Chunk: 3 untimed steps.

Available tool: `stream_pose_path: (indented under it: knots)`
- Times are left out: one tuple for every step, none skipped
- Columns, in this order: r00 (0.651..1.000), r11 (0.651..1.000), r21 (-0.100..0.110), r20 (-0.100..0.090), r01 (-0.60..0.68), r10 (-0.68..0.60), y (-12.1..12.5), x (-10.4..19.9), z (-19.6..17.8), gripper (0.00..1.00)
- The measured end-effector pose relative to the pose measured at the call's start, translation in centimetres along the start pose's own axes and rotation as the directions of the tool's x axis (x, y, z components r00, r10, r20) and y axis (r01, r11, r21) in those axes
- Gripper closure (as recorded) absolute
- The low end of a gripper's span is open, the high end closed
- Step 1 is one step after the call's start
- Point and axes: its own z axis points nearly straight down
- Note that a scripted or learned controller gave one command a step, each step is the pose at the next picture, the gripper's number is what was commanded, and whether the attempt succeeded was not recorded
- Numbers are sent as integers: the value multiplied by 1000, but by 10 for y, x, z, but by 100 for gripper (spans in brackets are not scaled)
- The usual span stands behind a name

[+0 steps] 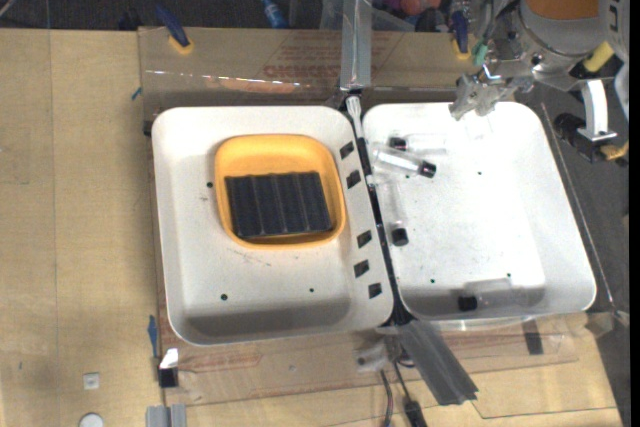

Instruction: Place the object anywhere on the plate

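two white bins [190, 305], one orange plate [275, 153], one clear tube [405, 163].

Grey arm at upper right, tool [478, 101] hanging low

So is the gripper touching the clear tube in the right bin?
Apart. The camera view shows the gripper above the bin's far edge, with bare white floor between it and the tube.
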Motion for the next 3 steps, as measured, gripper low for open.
stream_pose_path:
  knots:
    - [972, 972, -1, 1, 234, -234, 2, 14, -12, 100]
    - [968, 968, -1, 1, 253, -253, 1, 6, -25, 100]
    - [946, 946, -1, 2, 324, -324, 1, 8, -33, 100]
